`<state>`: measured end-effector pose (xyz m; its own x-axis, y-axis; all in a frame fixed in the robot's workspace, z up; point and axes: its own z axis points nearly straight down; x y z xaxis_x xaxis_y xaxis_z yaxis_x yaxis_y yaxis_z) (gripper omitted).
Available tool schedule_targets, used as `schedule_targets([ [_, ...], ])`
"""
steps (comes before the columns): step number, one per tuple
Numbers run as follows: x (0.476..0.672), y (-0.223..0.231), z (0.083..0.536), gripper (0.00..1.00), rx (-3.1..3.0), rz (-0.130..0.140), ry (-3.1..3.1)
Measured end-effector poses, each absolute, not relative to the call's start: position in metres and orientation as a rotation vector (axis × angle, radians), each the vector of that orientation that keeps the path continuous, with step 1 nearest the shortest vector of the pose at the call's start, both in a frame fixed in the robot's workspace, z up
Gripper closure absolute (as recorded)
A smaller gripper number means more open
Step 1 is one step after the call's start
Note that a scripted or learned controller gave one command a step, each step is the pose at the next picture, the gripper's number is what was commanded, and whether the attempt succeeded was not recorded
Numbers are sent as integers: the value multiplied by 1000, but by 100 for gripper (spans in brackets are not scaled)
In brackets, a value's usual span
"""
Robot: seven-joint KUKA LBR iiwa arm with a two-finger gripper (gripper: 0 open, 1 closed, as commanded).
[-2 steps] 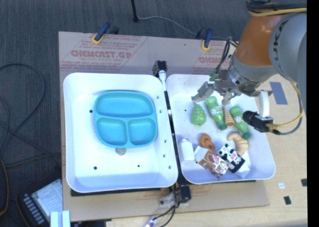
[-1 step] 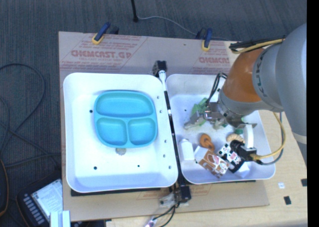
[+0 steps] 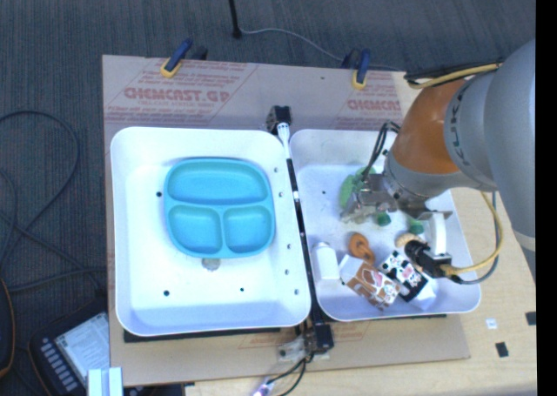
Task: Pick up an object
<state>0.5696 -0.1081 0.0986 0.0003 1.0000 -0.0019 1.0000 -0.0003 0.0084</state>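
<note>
Nearest the camera, along the front edge of the right bin (image 3: 466, 303), lies a cluster of candidates for picking: a brown-and-white patterned packet (image 3: 370, 282), a black-and-white spotted toy (image 3: 402, 271), a small white bottle (image 3: 325, 260) and an orange piece (image 3: 361, 246). None of these looks disturbed or lifted; all rest on the bin floor.

A little farther in, the gripper (image 3: 370, 203) is lowered into the middle of the same bin, just beside a green object (image 3: 354, 185) and near a small teal piece (image 3: 419, 225). The wrist hides its tips, so whether it is released or clenched cannot be told, and nothing is visibly held. The task therefore appears to be at the reach-and-grasp stage: the arm is down among the objects, but closing on one and lifting it clear remain to be shown.

In the left bin (image 3: 130, 238), a blue divided tray (image 3: 219, 207) sits untouched, well apart from the arm. Beyond both bins, two clamps (image 3: 178, 56) pin the cardboard sheet (image 3: 157, 94) to the bench.
</note>
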Motion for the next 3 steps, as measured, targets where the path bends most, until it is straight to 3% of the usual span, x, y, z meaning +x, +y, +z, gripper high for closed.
schedule_targets([
  [1, 569, -108, 98, 0, 2217, 7, 2216],
  [2, 529, -103, 88, 0, 2214, 8, 2213],
  [3, 530, -103, 98, 100, 2215, 9, 2213],
])
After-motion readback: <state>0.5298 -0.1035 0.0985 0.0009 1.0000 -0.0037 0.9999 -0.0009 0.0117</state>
